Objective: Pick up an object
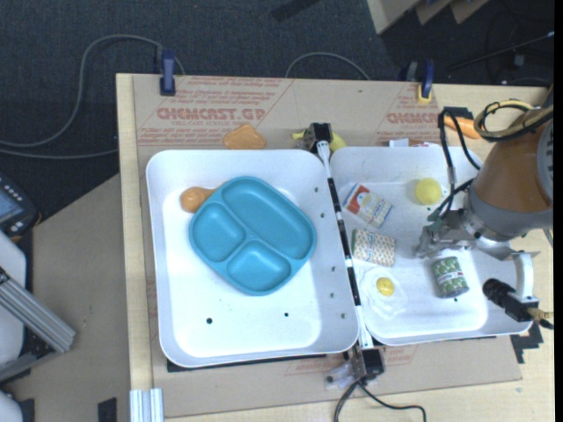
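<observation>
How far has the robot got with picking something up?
Nothing looks lifted yet. The end effector is down in the right bin, close beside the small green can. The yellow ball and the packets lie untouched on the bin floor. Gripping and raising an object is left.

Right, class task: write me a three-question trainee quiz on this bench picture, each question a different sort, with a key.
1. True or false: the blue divided tray lies in the right bin.
2. What lies nearer the gripper: (a) the green can, (b) the orange ball?
3. What colour is the ball near the right bin's far wall?

Key: 1 false, it lies in the left bin; 2 a; 3 yellow.
</observation>
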Tool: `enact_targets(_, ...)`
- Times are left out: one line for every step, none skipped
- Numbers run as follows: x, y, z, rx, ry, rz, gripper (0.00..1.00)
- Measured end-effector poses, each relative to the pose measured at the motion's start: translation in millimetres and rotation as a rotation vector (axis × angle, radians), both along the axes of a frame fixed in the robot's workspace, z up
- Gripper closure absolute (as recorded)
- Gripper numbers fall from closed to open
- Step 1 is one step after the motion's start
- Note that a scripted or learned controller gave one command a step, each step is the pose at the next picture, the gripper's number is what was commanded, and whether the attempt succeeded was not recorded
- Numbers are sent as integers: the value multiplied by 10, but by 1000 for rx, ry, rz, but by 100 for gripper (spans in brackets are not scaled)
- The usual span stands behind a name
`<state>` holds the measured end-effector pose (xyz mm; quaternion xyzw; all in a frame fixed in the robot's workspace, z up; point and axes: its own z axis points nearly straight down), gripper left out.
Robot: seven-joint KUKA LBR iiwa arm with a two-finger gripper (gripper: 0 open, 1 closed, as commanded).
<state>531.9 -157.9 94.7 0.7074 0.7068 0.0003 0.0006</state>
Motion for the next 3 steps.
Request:
enact_targets(-2,1,-4,0,1,0,0)
enact_targets(412,-555,361,-5,-6,0,0)
enact_targets(1064,-172,-107,-2,-6,6,0)
